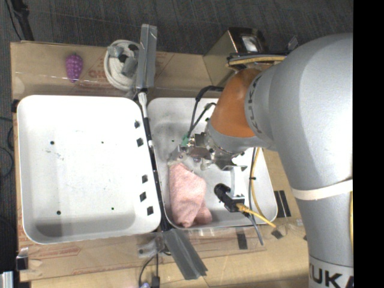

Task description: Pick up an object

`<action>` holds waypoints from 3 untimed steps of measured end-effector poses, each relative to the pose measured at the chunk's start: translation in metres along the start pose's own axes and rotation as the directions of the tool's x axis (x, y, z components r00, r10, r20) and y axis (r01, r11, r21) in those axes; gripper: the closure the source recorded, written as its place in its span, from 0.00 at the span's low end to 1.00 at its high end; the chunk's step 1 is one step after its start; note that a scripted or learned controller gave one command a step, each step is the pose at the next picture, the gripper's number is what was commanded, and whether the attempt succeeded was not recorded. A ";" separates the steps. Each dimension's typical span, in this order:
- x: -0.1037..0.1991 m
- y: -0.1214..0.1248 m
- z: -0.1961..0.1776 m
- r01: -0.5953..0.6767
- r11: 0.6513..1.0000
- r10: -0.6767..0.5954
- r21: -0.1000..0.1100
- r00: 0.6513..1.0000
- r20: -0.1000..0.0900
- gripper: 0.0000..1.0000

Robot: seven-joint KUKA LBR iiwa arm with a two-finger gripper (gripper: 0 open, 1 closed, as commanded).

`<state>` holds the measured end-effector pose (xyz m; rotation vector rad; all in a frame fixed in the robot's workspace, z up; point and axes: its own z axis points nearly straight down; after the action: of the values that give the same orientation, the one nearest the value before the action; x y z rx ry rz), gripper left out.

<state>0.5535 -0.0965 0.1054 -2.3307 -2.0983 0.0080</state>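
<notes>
The gripper (193, 150) hangs low in the right bin (264, 212), just above the upper end of the pink cloth (186, 194) lying there unlifted, so the pick appears not yet made.

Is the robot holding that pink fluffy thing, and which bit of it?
Cannot be told. The gripper sits right at the top end of the pink cloth in the right bin, but the wrist hides whether it grips it.
</notes>
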 end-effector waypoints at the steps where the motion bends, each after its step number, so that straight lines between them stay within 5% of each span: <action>1: 0.004 0.007 0.014 0.150 0.989 -0.150 -0.001 0.989 -0.002 0.00; 2: 0.004 0.006 0.004 0.154 0.988 -0.154 0.002 0.988 -0.002 1.00; 3: 0.022 0.039 -0.135 0.229 0.973 -0.229 -0.006 0.973 0.001 1.00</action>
<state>0.5953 -0.0787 0.2402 -2.0765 -2.3560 0.0007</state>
